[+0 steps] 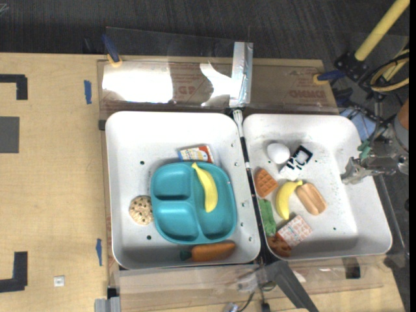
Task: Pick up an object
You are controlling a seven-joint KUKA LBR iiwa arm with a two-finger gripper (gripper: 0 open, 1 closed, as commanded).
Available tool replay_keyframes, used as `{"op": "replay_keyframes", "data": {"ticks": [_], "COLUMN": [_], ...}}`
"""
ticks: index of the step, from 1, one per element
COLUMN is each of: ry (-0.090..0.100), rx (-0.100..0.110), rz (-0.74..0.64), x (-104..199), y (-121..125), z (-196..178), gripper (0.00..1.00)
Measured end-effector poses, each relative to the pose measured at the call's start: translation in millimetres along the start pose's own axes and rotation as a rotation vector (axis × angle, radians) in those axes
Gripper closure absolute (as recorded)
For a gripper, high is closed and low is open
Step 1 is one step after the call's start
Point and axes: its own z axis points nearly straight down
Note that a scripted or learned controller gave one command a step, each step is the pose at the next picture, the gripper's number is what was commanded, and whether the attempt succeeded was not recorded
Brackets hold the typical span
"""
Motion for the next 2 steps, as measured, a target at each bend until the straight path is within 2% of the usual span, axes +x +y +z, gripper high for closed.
{"op": "replay_keyframes", "data": {"ticks": [1,2], "ry": [-0.002,-0.012], "rx": [-0.009,-0.023], "rz": [0.093,-0.362], "x": [44,54], "y": [29,24], "z": [117,121], "gripper": [0.0,0.0]}}
